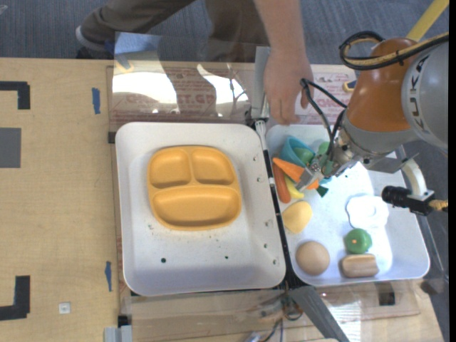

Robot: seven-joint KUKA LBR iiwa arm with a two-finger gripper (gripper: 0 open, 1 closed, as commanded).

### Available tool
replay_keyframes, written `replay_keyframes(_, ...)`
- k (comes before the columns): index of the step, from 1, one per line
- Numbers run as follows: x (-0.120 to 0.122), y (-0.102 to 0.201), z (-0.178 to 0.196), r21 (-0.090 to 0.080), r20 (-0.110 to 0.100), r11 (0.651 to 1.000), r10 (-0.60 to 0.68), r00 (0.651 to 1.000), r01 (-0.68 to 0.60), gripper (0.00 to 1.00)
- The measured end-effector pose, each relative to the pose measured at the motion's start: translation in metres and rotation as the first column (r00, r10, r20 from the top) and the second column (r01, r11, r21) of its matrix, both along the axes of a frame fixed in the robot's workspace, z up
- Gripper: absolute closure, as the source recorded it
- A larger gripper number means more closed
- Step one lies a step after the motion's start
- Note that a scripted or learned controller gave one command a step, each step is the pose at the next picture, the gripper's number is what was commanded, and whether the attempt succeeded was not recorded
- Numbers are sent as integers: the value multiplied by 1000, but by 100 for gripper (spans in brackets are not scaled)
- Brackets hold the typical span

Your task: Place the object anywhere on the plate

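A: Where's the object?
B: Hard to name just one. The hand (315,174) is down in the right bin (399,266), at its upper left, right over a cluster of toys: an orange carrot (287,167), a teal piece (298,150) and an orange bit (283,189) hard against the bin's left wall. I cannot tell whether the hand is wide, narrow or holding anything; its tips are lost among those toys.

A: And the plate?
B: The orange plate (192,187), with three compartments, sits in the upper middle of the left bin (135,262). Bare white floor runs all around it, widest below it toward the near rim.

A: What else shares the right bin?
B: A yellow lemon-like piece (297,216) just below the cluster, near the divider between the bins. A tan egg (312,256) in the lower left. A white fried-egg shape (368,211), a green and red piece (358,241) and a bun-like piece (359,265) stack down the right half. Open floor lies between the lemon and the white shape.

A: Anything crowding the arm?
B: A person's arm (281,55) reaches down from the top edge to the bins' far rim, just left of the robot's orange band (381,95). The tan counter (53,191) spreads left of the bins
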State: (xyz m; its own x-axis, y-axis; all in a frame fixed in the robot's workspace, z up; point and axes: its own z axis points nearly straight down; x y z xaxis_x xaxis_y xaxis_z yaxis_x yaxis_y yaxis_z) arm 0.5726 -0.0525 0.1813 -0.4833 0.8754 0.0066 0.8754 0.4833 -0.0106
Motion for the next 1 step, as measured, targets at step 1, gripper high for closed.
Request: replay_keyframes(1, 2, 0, 1, -1, 8, 1000, -1, 1000, 1, 0)
